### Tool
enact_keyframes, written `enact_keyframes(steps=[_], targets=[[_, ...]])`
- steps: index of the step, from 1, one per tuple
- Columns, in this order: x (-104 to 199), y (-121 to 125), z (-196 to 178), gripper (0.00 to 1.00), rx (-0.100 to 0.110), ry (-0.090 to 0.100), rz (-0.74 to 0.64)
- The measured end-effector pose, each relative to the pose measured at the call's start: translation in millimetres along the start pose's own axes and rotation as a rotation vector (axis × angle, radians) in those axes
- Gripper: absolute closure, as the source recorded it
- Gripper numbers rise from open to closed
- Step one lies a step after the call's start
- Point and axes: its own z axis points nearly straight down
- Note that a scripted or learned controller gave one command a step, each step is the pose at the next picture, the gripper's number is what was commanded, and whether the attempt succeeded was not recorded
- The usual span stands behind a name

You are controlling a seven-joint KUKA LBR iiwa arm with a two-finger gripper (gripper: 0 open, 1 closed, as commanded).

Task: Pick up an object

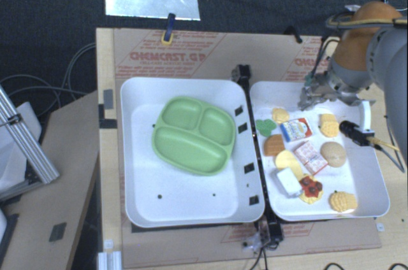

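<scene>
My gripper (310, 101) hangs low over the back of the right bin (376, 189), just above a small blue and white packet (296, 129). A yellow piece (280, 115) lies to its left, and a yellow waffle piece (329, 125) to its right. Further forward lie a brown bun (274, 145), a pink and white packet (310, 157), a tan round bun (333, 153), a white block (288, 181), a red and yellow item (310, 188) and a yellow corn piece (343, 201). A green leaf shape (265, 127) sits at the bin's left wall.
The left bin (137, 198) holds a green divided plate (194, 134), tilted slightly. A black divider with clips (250, 135) runs between the two bins. Cardboard (210, 55) covers the bench behind them.
</scene>
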Motion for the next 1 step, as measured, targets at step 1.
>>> enact_keyframes(steps=[1], targets=[[-2.4,13.1,-53.5,1.00,0.012,0.003,0.004]])
